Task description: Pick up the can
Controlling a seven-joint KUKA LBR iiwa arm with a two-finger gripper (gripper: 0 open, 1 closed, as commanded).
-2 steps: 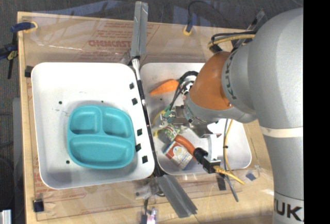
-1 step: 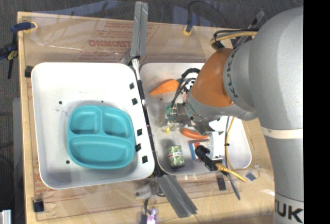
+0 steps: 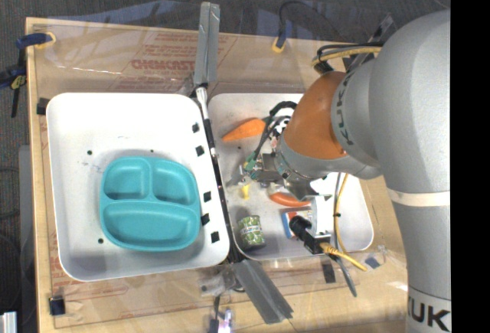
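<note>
Item: can [image 3: 250, 231], upright near the front edge of the right bin [image 3: 360, 236], just below and to the left of my claw [image 3: 259, 168], apart from it; whether my claw is released or clenched I cannot tell. Surface: 2 white bins side by side on a wooden bench [image 3: 115, 40] over dark carpet, the left bin [image 3: 69, 140] holding 1 teal divided plate [image 3: 149, 204]. Nearby: 1 orange carrot [image 3: 243, 129] behind my claw, 1 red-orange piece [image 3: 291, 200] and 1 small yellow bit [image 3: 245, 190] beside it, my arm covering the bin's middle.

End effector [image 3: 256, 169] fingers hidden under wrist
</note>
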